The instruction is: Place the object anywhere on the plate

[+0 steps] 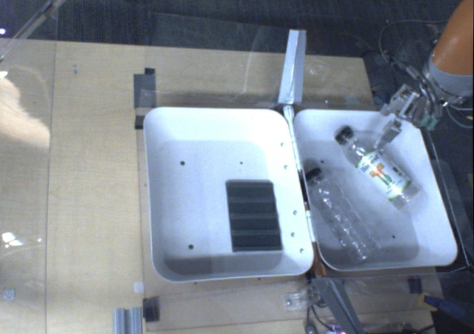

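Observation:
A black ridged plate [253,215] lies flat on the floor of the left bin [167,177], toward its front right. In the right bin [437,214] a clear bottle with a black cap and a green and orange label [376,167] lies slanted near the back. A second clear bottle [338,210], without a label, lies along the bin's left side. My gripper [391,119] hangs at the back right of the right bin, just above the labelled bottle's upper half. It is open, with nothing between its fingers.
A metal post [293,66] stands behind the seam between the two bins. The grey arm with its orange band [453,51] comes in from the upper right, with cables beside it. A clear sheet [44,140] covers the bench to the left.

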